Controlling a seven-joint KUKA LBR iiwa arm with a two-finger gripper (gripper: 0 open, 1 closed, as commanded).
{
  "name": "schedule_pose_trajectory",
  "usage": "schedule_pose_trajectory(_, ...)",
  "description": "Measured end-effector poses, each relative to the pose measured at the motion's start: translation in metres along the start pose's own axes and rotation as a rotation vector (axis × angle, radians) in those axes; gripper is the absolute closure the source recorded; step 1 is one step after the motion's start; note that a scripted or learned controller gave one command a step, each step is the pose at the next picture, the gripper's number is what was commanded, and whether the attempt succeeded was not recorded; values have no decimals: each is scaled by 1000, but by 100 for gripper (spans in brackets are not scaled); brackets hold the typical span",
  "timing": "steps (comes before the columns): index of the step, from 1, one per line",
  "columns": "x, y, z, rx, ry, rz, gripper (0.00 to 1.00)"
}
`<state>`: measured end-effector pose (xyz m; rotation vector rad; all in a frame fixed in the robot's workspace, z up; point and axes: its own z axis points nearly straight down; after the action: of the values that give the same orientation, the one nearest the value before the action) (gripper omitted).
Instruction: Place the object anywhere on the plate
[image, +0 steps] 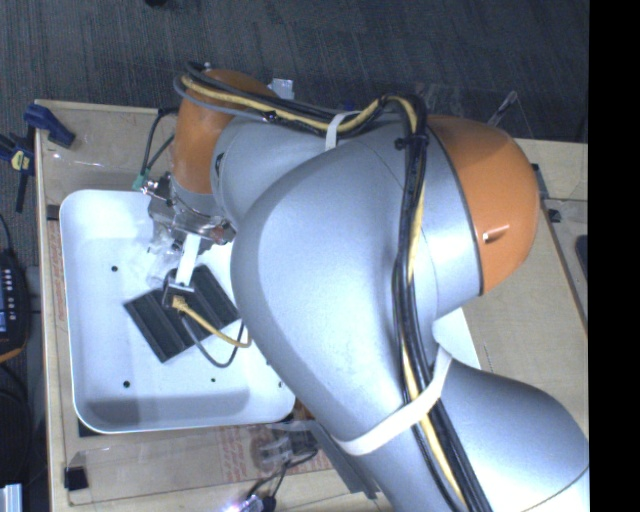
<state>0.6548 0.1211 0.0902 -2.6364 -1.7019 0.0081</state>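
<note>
- Gripper (178, 262) is hanging low inside the left white bin (95, 400), reaching in from the right under the grey arm (350, 300) with its orange band (200, 125).
- Whether the jaws are standing wide or narrow cannot be told; the wrist housing and a pale translucent part are covering them, so nothing can be called held.
- Just beneath and slightly below-left of the tool, a dark flat rectangular plate (170, 322) is lying on the bin floor, its long axis running on a diagonal from lower left to upper right.
- A yellow cable (215, 330) is looping from the tool across the plate's right half and down onto the bin floor beside it.
- The object to be placed is not showing as a separate thing; a small pale-yellow piece at the tool's tip, right over the plate's upper edge, may be it, but that is too small to tell.
- The relation that matters seems to be vertical: the tool is sitting almost directly above the plate's upper portion, so any release would probably be landing on the plate rather than beside it.
- The arm's bulk is hiding the second bin and most of the bench (90, 125).
</note>
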Motion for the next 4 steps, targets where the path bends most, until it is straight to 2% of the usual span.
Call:
schedule_pose_trajectory(1, -44, 10, -101, -1, 3, 468, 100)
schedule_pose_trajectory(2, 7, -21, -117, -1, 2, 447, 100)
schedule_pose_trajectory(3, -65, 5, -235, -2, 3, 360, 100)
schedule_pose_trajectory(4, -35, -79, -118, 1, -3, 250, 100)
